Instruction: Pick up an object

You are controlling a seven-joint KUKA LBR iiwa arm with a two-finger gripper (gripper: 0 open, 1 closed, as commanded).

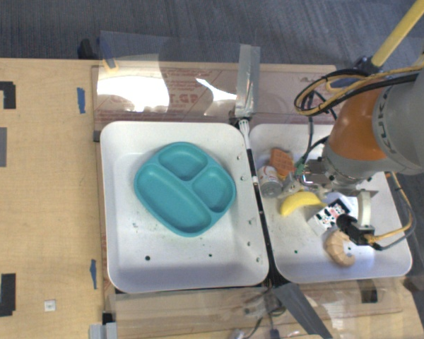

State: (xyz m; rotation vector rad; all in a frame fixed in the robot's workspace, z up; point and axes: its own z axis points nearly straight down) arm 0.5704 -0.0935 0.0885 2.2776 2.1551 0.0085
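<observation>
Bench (42, 189) seen from above, carrying two shallow white bins side by side. The left bin (127, 141) holds one teal plate (186, 187) with three compartments, lying flat near the bin's middle. The right bin (385, 260) holds all the small objects. The arm (403, 126), grey with an orange band (357, 129), enters from the right and bends down over the right bin. The hand (302, 177) hangs at the middle of this bin, just above the banana and beside the packet; whether it is wide or narrow cannot be told, and nothing is seen held in it.

Objects in the right bin:
- a yellow banana (300, 203), curved, near the bin's middle
- a tan lump (338, 248) near the front edge, well apart from the hand
- an orange packet (283, 162) toward the back left
- a grey can (268, 182) just beside the packet, close to the left wall
- a white card (330, 214) with black and red marks, between banana and lump
</observation>
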